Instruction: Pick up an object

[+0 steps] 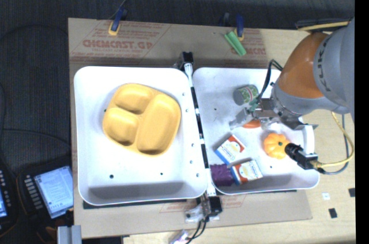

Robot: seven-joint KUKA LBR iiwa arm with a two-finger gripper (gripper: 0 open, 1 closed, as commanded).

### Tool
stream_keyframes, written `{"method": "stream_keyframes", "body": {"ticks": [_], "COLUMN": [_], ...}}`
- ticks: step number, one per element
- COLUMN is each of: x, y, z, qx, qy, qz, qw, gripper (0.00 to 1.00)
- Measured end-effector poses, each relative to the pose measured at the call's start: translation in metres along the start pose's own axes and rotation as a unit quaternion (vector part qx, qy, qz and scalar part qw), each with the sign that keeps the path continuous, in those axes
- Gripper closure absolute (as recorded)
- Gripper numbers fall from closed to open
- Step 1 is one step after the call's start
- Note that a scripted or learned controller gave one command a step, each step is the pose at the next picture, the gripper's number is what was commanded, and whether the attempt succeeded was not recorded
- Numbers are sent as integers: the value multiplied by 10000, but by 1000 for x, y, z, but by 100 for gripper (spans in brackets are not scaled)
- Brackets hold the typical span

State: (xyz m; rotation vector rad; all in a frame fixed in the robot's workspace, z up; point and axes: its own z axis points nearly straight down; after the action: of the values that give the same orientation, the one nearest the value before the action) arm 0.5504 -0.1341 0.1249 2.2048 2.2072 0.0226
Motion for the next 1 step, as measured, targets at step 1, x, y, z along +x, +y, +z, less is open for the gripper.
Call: {"method": "stream_keyframes", "body": {"ticks": [1], "x": [34], "y": [21], "z": [37], "qx": [110], "qy": [15], "qz": [2], "qw": [9999], "gripper": [0]}}
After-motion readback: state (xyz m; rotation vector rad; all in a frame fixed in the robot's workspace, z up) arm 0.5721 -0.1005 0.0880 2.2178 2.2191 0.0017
